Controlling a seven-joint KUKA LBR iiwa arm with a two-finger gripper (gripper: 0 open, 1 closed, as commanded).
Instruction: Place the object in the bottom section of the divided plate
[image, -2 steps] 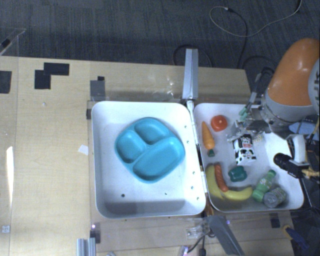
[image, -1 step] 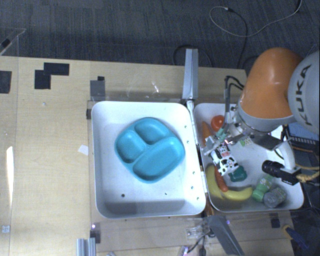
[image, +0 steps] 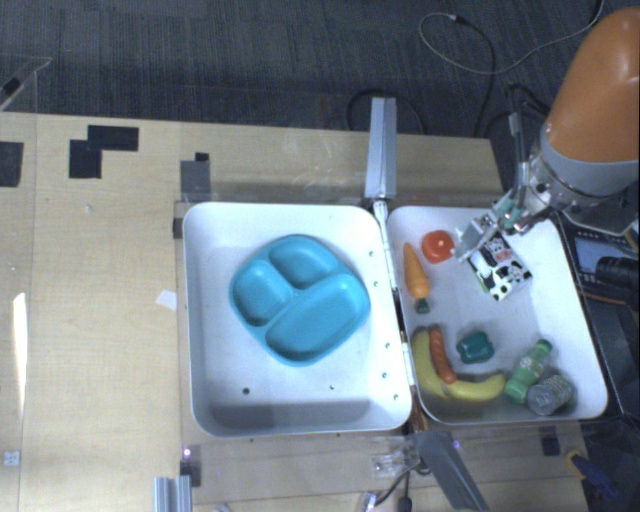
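While the gripper is hanging over the right bin's far edge, I'm unable to tell its grasp. Nearest it is sitting the orange-red round object, probably light, smooth; I'd pinch across its middle. The blue divided plate is waiting in the left bin.

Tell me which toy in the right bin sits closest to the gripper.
The round orange-red tomato, just left of the gripper at the bin's top. The carrot, banana, dark green pepper and bottle all lie farther off.
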